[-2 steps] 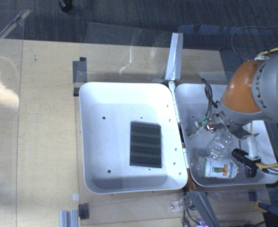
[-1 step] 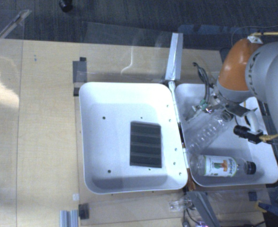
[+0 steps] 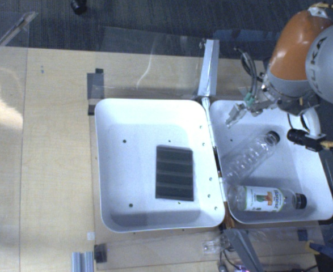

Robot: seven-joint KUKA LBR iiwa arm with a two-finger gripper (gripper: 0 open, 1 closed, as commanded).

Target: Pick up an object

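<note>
My jaws [image 3: 238, 111] hang over the right bin's [image 3: 319, 180] far corner; whether they are released or clenched, I cannot tell. Below lies a clear plastic bottle [image 3: 251, 153], dark-capped and set diagonally, with a labelled bottle [image 3: 266, 199] along the near wall. Both look light, slick and crushable; mid-body seems the best hold.

The arm [image 3: 319, 44] is grey and round with a big orange band; black cables hang by its small silvery gripper [image 3: 243, 109]
</note>
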